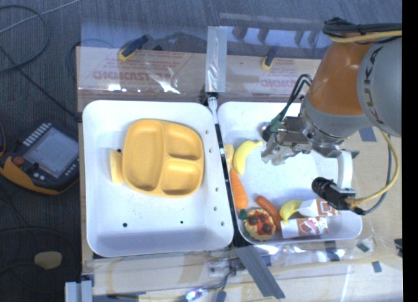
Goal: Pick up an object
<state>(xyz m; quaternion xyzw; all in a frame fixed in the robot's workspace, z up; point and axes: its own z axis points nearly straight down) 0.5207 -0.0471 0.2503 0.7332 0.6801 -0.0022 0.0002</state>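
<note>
The right bin (290, 163) is pretty crowded: a banana (243, 155) lies by the left wall, a carrot (238, 190) below it, then a little pizza-looking toy (259, 223), a red sausage (268, 206), a small yellow piece (290, 210) and a carton (309, 225) along the front edge. The gripper (282, 147) hangs just right of the banana, but the arm's bulk covers it, so I can't tell how the claw stands. The left bin (98, 229) has a yellow divided plate (162, 157).

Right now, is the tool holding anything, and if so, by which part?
It cannot be told. The tool sits low in the right bin beside the banana, and nothing is visible between its tips from this view.
</note>
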